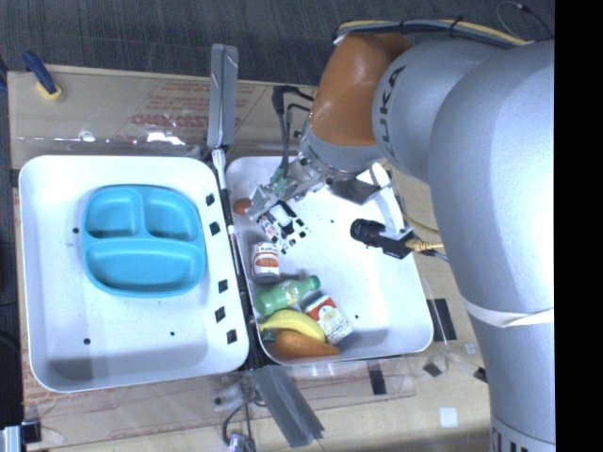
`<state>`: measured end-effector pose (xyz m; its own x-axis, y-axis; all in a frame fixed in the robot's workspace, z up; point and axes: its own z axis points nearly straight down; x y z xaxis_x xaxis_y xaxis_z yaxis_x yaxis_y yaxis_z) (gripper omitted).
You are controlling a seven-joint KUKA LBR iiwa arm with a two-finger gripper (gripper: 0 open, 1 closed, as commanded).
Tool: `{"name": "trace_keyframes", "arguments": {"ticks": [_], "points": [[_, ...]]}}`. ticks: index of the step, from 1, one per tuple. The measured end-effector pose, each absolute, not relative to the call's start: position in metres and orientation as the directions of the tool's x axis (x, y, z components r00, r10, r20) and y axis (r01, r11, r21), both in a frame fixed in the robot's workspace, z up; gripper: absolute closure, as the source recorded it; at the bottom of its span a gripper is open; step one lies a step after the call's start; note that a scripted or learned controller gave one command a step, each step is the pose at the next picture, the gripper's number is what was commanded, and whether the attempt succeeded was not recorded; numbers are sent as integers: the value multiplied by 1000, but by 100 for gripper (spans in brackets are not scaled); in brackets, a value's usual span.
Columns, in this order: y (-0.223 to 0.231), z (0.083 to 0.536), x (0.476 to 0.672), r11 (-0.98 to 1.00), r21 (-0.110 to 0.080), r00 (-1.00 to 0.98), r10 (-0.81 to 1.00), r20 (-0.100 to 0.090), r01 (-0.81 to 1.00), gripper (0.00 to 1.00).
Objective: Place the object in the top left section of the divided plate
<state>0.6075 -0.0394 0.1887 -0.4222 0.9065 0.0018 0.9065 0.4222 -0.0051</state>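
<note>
The broad, smooth grey arm (480, 205) with its glossy orange band (353, 88) is seen closest to the lens, reaching in from the right over the right shallow white plastic bin (396, 295). The two-finger metal gripper (275, 210) is poised at the upper left part of that bin, close to its left wall; whether it is spread or closed cannot be told, and nothing can be made out in its grasp. Just beside it, against the left wall, a small reddish rounded object (243, 206) is partly visible. Below the gripper, a small cylindrical can with a red and white label (267, 261) is set. Toward the bin's lower left corner a cluster is gathered: a green plastic bottle with a white cap (285, 296) lying on its side, a second labelled can (329, 317) tilted beside it, a curved yellow banana (295, 325), and an orange rounded object (300, 346) against the bottom edge. In the left shallow white bin (57, 347), the light-blue divided plastic plate with rounded corners (144, 239) is placed in the upper half; three smooth compartments are moulded into it.
</note>
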Motion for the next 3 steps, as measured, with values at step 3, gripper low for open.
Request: {"name": "trace_keyframes", "arguments": {"ticks": [3], "points": [[176,215,657,703,-1,-703,711,0,711,100]]}}
